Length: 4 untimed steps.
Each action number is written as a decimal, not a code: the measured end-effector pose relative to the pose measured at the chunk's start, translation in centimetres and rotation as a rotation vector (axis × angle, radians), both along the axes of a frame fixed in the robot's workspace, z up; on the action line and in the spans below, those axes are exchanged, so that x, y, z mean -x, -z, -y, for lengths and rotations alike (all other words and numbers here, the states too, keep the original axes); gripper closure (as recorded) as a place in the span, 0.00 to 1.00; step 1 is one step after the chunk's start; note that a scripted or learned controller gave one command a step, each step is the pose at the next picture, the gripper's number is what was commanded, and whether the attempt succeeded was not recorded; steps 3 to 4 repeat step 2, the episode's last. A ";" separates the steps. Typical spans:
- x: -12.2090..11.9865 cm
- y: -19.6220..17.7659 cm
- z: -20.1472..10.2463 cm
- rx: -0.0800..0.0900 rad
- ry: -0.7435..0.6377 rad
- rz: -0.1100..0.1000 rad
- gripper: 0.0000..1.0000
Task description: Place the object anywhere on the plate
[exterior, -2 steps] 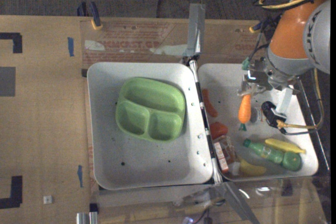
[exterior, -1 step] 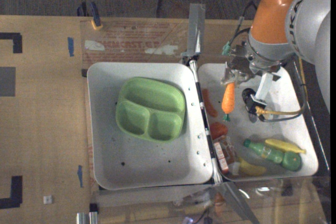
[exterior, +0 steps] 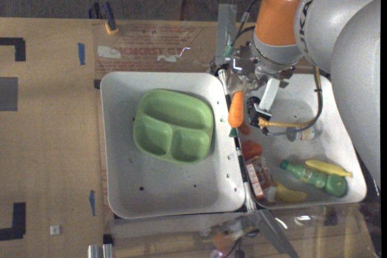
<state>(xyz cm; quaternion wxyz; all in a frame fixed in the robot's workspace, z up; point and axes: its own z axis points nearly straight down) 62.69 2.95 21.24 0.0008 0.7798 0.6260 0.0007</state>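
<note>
A green plate (exterior: 174,127) with three compartments lies in the left white bin (exterior: 121,184), toward its upper middle. An orange carrot (exterior: 236,110) hangs upright over the divider between the two bins, green tip down, just right of the plate's edge. My gripper (exterior: 238,95) is directly above it, under the orange-banded wrist, and grips the carrot's top end. The wrist hides much of the fingers.
The right bin (exterior: 344,136) holds a red object (exterior: 252,148), a red-brown packet (exterior: 258,173), a green bottle (exterior: 314,178), a yellow banana (exterior: 327,167) and a yellow piece (exterior: 290,194) near its front. The arm covers that bin's upper part.
</note>
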 end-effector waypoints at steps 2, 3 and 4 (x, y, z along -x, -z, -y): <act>-0.7 1.8 -6.6 0.000 -0.042 0.000 0.00; -0.7 1.8 -6.6 0.000 -0.042 0.000 0.00; -0.7 1.8 -6.6 0.000 -0.042 0.000 0.00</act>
